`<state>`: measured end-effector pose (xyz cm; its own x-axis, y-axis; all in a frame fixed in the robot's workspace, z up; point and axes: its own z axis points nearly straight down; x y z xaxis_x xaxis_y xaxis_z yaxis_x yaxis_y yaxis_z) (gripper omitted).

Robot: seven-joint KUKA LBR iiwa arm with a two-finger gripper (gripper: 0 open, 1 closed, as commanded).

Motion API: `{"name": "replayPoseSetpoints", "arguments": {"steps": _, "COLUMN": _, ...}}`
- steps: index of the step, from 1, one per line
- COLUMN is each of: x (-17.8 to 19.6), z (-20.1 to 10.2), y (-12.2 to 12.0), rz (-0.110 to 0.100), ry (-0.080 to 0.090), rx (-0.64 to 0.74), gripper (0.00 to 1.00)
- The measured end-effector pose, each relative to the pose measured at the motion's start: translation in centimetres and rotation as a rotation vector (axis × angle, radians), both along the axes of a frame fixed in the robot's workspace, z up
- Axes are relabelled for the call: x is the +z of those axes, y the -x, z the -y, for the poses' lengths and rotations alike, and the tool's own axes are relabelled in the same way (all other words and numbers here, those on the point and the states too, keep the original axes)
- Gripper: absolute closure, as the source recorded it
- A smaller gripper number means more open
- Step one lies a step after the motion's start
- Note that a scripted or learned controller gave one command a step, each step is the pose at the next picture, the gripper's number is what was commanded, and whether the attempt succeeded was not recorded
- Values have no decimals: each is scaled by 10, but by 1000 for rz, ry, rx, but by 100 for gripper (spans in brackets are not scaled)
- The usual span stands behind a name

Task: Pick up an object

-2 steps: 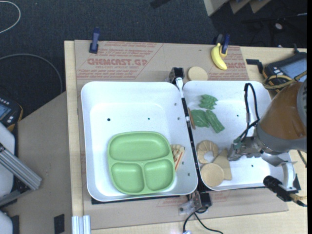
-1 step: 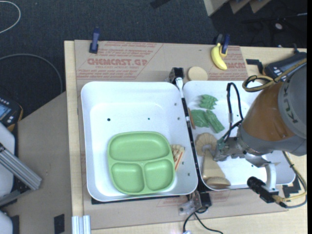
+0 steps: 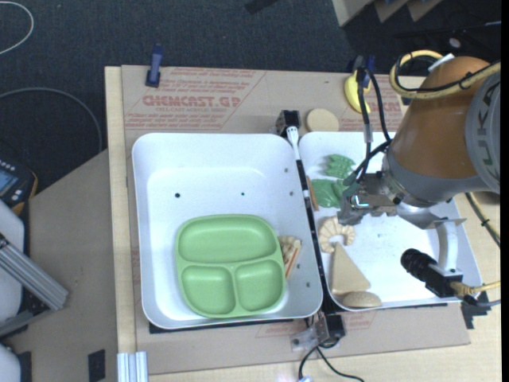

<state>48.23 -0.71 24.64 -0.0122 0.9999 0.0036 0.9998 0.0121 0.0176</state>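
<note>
So the biggest thing here is the pale brown board with red print that covers the bench, and it runs under everything around the pincer. On it sit two shallow white plastic bins. The left bin is well off to the view's left of the pincer, and the right bin is directly underneath it. The grey arm with the orange band comes in from the right and ends in the pincer, which hangs low over the right bin's left half. Honestly can't tell if the pincer is apart or together, the angle hides it.

A light green three-section plastic plate lies well to the pincer's lower left, in the left bin. A tan wedge-shaped piece is below the pincer. A dark green leafy piece is just above it, and a flat green piece is right beside it on the left, maybe touching. A curled tan ring is just below-left of it, and a tan oval lump is further down by the bin's rim. All of those are the pickable stuff. Small tan sticks are tucked against the plate.
</note>
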Motion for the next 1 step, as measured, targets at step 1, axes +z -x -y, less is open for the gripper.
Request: {"name": "replayPoseSetpoints", "arguments": {"steps": 1, "x": -12, "z": -53, "y": 3, "rz": -19, "ry": 2, "rx": -6, "gripper": 100}}
